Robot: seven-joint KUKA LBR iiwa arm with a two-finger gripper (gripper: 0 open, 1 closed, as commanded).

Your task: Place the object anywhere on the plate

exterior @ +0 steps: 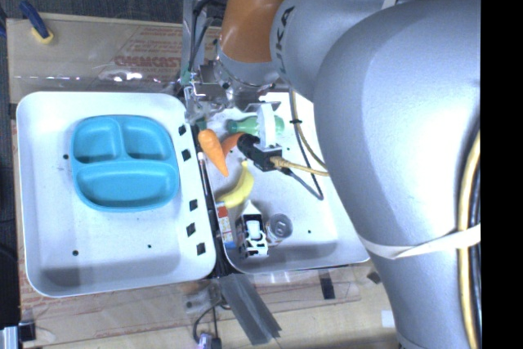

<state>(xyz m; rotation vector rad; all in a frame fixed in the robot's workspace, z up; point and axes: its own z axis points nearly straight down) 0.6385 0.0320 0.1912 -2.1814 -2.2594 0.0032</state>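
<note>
Crowding the right bin (327,253), the bulky grey arm (392,94) hides much of it, its gripper (196,98) at the far-left corner — finger state impossible to tell — above a tapered orange carrot (213,150), a curved yellow banana (238,188) and a small metal disc (280,225), while the glossy blue three-compartment plate (124,160) lies in the left bin (49,257).

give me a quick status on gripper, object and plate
Gripper low over right bin's far left corner, finger state unclear. Carrot and banana in right bin, nothing seen gripped. Blue divided plate in left bin, bare.
</note>
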